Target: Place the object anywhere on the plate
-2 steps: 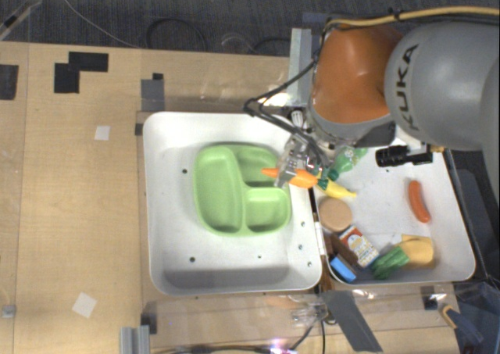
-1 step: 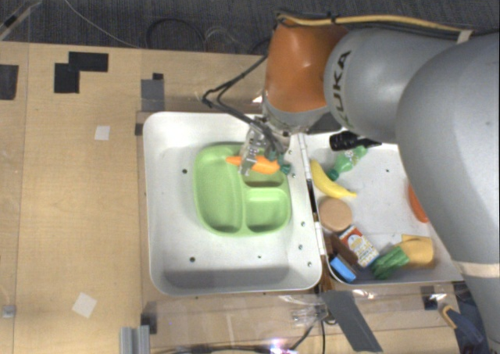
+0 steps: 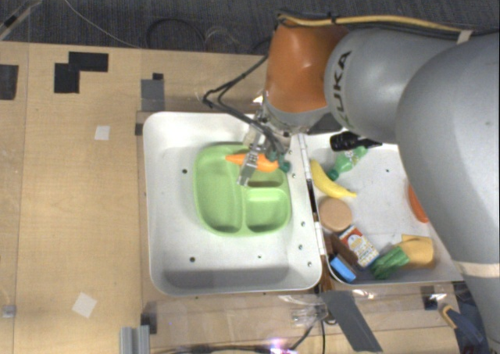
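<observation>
A green divided plate (image 3: 234, 198) lies in the left white bin (image 3: 168, 212). An orange carrot-like object (image 3: 251, 161) sits at the plate's upper right edge. My gripper (image 3: 256, 159) hangs directly over that spot, below the orange wrist band, with its metal fingers (image 3: 250, 165) pointing down at the carrot. The carrot's ends stick out on either side of the fingers, so it appears to lie between them.
The right bin (image 3: 375, 204) holds a yellow banana (image 3: 328, 182), a green bottle (image 3: 346, 159), a round brown lid (image 3: 336, 214), a small can (image 3: 358, 245), a blue item (image 3: 341, 269) and a green-and-yellow vegetable (image 3: 402, 256). The arm's bulk covers the right side.
</observation>
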You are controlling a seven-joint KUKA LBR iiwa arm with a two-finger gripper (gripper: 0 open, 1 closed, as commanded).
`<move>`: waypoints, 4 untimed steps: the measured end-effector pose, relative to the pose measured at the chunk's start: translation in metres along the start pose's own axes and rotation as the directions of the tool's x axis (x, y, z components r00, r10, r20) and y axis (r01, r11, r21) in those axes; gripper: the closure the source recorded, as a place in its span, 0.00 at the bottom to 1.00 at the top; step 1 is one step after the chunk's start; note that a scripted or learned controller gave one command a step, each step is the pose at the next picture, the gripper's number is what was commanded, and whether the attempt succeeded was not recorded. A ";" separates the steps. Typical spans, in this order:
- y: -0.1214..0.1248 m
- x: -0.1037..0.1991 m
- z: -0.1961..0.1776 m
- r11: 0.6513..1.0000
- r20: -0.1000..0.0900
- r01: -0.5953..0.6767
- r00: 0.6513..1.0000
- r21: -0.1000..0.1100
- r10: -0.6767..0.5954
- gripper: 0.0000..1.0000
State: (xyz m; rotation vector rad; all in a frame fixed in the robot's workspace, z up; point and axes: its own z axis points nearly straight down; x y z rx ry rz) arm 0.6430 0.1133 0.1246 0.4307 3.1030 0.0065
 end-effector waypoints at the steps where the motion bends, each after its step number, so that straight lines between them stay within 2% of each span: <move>1: 0.040 0.016 -0.117 0.749 0.005 0.663 0.749 -0.001 -0.663 0.00; 2: 0.041 0.014 -0.130 0.751 0.015 0.661 0.751 -0.001 -0.661 1.00; 3: 0.053 0.017 -0.059 0.880 -0.003 0.475 0.880 -0.001 -0.475 1.00; 4: 0.053 0.017 -0.061 0.881 0.000 0.474 0.881 -0.001 -0.474 0.00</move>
